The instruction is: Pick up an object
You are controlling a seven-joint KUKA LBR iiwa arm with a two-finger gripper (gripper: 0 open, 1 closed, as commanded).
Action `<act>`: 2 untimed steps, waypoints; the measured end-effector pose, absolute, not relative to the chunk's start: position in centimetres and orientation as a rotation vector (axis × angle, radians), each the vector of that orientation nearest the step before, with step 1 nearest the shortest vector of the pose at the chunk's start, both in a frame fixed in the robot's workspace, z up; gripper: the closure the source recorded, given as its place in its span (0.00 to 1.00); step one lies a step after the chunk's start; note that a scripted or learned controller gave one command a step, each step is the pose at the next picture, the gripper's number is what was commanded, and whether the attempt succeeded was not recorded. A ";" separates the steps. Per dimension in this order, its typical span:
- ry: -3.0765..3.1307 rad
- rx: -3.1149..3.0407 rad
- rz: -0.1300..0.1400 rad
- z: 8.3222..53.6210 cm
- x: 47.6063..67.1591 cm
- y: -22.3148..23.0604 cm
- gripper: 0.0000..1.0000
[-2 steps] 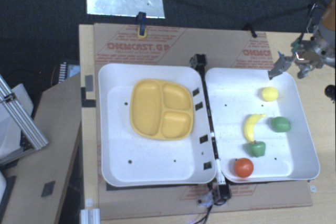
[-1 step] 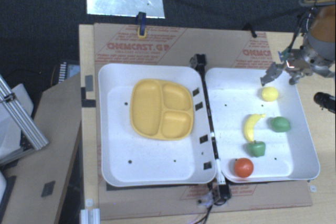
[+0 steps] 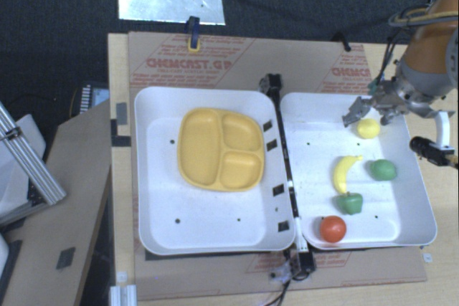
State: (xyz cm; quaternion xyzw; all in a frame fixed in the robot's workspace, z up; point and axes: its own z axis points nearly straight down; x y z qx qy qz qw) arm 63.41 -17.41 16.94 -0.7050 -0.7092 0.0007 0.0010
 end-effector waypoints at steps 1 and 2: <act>-2.222 -2.220 0.002 12.5 63.4 -18.1 0.00; -2.227 -2.223 -0.004 13.9 63.6 -18.1 1.00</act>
